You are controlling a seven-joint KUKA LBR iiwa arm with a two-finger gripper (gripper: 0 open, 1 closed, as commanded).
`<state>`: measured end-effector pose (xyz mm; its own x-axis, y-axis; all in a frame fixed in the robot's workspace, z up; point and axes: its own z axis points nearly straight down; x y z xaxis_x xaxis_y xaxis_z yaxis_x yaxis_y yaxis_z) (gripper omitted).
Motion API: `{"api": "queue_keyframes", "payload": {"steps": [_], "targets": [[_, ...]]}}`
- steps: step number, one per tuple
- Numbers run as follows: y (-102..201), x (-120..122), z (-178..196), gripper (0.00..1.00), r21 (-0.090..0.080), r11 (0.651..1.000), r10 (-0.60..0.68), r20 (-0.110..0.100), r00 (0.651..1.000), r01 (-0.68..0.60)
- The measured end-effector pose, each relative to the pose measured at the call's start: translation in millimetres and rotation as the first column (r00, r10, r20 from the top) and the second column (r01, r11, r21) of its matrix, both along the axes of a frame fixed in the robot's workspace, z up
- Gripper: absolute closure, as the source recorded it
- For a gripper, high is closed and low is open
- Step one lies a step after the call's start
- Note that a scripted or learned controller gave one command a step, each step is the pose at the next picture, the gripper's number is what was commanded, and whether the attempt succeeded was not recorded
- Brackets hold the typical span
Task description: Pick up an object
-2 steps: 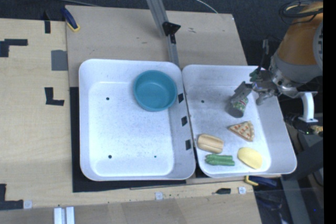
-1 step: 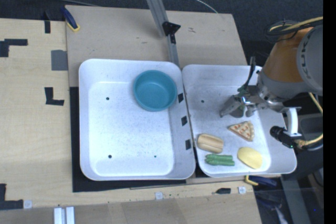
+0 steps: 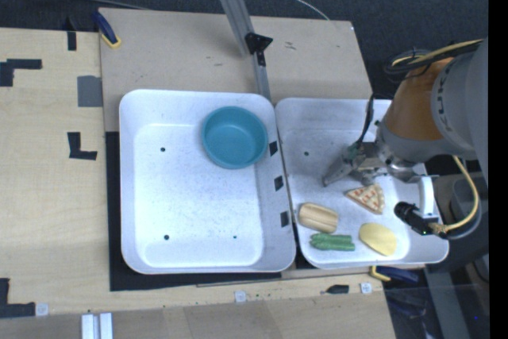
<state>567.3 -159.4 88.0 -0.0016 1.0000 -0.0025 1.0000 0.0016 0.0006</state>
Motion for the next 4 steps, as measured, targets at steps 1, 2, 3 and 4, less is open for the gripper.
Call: {"api": "queue_keyframes", "payload": {"steps": [1, 2, 3, 4], "targets": [[-1.0, 1.1, 12.9, 1.0, -0.003, 1.0, 0.0, 0.004, 1.0, 0.0], [-1.7, -3.0, 74.7, 1.0, 0.001, 1.0, 0.0, 0.003, 1.0, 0.0], [-6.0, -4.3, 118.1, 1.0, 0.001, 1.0, -0.001, 0.002, 1.0, 0.001], [-5.5, 4.5, 178.4, 1.0, 0.0, 1.0, 0.0, 0.005, 1.0, 0.0]]}}
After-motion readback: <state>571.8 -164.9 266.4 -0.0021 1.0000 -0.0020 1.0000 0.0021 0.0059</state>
